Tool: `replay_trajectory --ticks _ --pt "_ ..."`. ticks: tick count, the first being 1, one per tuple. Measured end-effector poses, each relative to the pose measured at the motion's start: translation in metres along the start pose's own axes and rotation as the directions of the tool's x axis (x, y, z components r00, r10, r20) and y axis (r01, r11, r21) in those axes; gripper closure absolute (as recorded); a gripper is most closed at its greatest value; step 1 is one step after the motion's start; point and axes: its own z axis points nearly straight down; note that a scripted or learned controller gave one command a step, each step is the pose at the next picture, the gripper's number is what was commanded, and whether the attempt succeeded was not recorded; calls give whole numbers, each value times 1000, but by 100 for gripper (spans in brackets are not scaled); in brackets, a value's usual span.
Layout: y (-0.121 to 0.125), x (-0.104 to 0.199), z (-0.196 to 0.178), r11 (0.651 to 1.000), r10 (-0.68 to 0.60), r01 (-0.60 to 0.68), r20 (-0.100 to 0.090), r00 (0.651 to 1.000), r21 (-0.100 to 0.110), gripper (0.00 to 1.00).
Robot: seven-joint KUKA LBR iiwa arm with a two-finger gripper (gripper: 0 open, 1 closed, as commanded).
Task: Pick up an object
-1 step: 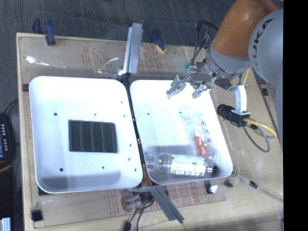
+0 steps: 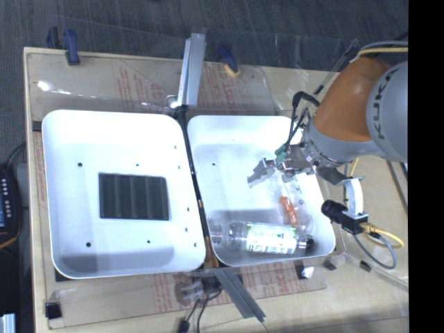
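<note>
My gripper hangs over the middle of the right bin, reaching in from the right. A clear plastic bottle with a pale green-printed label and a black cap lies on its side along that bin's front wall. Just behind the bottle, below and right of the gripper, lies a small orange thing in what looks like clear wrapping. Nothing shows as held by the gripper. A dark ridged rectangular slab lies flat in the middle of the left bin.
The grey and orange arm covers the right bin's far right corner. A metal bar stands behind the seam between the bins. Blue clamps grip the bench's back edge.
</note>
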Motion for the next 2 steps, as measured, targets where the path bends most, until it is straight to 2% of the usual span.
replay_trajectory --ticks 1,2 --pt "0 0 0 1000 0 0 0 1000 0 0" --pt "-22 -32 10 999 -34 34 0 999 -2 0"
